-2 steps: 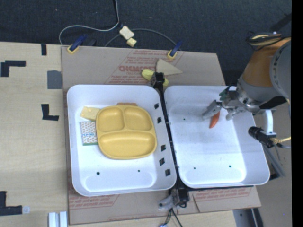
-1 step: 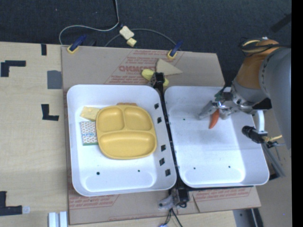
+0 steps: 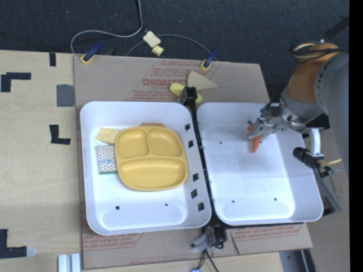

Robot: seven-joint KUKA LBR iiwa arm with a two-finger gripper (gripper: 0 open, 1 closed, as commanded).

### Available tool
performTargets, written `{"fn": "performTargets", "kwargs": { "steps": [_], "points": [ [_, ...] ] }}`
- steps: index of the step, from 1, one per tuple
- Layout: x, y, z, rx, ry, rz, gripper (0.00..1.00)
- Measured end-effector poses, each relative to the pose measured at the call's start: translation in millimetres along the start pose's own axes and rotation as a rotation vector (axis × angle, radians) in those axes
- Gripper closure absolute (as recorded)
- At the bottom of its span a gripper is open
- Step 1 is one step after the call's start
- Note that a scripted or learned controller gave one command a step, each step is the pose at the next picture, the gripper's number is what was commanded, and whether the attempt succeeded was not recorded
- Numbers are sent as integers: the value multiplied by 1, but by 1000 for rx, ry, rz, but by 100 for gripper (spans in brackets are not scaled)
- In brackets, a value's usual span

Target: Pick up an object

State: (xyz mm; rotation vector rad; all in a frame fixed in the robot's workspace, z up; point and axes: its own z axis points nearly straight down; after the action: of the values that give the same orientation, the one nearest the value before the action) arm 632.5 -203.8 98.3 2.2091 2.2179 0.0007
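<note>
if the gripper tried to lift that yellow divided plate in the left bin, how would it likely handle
The yellow divided plate looks like moulded plastic, so probably stiff and light. It is wide and shallow, so a two-finger grasp likely needs the rim. It lies partly over flat items, so it may rock slightly.

1. Your arm (image 3: 326, 89) comes in from the right edge, its grey body bent toward the left.
2. Your orange band (image 3: 306, 75) sits above the wrist.
3. Your gripper (image 3: 256, 143) points down, with something orange between its fingertips.
</note>
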Motion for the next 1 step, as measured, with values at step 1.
{"fn": "performTargets", "kwargs": {
  "steps": [1],
  "points": [
    [86, 34, -4, 25, 10, -4, 100]
  ]
}}
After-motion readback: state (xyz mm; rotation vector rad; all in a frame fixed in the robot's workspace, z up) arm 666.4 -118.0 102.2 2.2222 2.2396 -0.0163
